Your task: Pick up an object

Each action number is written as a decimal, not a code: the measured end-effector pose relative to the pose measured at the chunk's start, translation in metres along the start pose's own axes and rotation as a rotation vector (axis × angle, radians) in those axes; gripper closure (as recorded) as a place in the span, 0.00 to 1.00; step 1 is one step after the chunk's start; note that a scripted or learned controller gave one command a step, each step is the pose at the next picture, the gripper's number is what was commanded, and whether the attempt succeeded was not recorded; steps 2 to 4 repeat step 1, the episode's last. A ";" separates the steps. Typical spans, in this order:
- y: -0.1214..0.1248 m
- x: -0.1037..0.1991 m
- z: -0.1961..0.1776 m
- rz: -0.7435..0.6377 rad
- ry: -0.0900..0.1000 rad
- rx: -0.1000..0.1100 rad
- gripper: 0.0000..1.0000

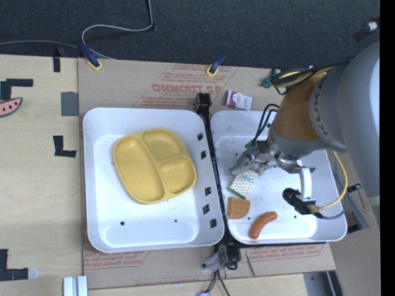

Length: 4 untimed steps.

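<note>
Camera view looks down on two white bins side by side, and the right bin (321,230) serves as the landmark here. The grey arm (345,103) with its orange band reaches over that bin's upper half, and the gripper (252,160) hangs low over its left-centre part. Whether the pincer is spread or pressed together I cannot tell; its tips blur into the bin floor. Just below the gripper, inside the right bin, lies a small pale checkered packet (244,184), tilted, seemingly touching the tips. Further toward the bin's near-left corner sits a toy waffle (237,208), and beside it, along the near wall, a toy sausage (263,224). Left of the right bin, the left bin (105,227) carries a yellow divided plate (154,164). Beyond the right bin's far wall lies a small red packet (237,100) on the cardboard.
</note>
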<state>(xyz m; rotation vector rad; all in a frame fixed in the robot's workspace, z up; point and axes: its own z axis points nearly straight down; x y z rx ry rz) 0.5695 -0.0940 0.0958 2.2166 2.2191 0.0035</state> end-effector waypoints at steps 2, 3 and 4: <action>-0.014 0.050 -0.145 -0.001 0.002 0.004 1.00; -0.014 0.050 -0.145 -0.001 0.002 0.004 1.00; -0.014 0.050 -0.145 -0.001 0.002 0.004 1.00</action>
